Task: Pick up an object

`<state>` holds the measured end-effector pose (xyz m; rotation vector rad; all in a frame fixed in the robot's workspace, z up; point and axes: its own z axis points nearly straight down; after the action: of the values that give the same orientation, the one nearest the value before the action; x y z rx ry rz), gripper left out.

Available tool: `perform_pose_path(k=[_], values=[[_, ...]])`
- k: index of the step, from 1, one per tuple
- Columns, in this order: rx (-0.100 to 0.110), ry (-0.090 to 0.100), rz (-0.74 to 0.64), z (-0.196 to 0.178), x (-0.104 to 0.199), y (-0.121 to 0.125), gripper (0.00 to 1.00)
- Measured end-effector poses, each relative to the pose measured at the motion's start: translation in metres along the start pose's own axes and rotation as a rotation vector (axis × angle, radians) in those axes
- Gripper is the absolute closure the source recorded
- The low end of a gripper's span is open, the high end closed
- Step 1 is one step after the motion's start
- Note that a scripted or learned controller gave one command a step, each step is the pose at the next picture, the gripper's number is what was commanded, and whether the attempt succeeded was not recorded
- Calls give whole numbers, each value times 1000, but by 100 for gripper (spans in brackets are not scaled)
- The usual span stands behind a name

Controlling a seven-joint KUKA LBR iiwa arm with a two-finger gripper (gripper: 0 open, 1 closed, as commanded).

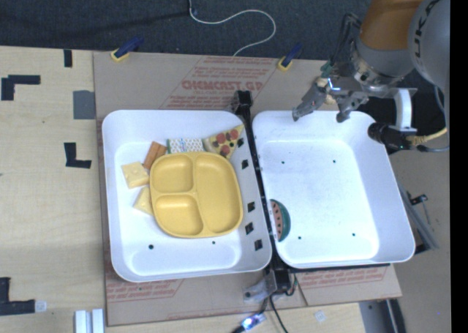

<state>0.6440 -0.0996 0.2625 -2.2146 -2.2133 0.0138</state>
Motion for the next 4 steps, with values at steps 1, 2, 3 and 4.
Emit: perform_pose_path(k=[1, 2, 3, 4], values=[[-13, -1, -3, -7, 0, 2, 0], [-6, -2, -2, 53, 9, 1, 0], [-8, -2, -2, 101, 2, 2, 0], [-8, -2, -3, 145, 4, 6, 0]])
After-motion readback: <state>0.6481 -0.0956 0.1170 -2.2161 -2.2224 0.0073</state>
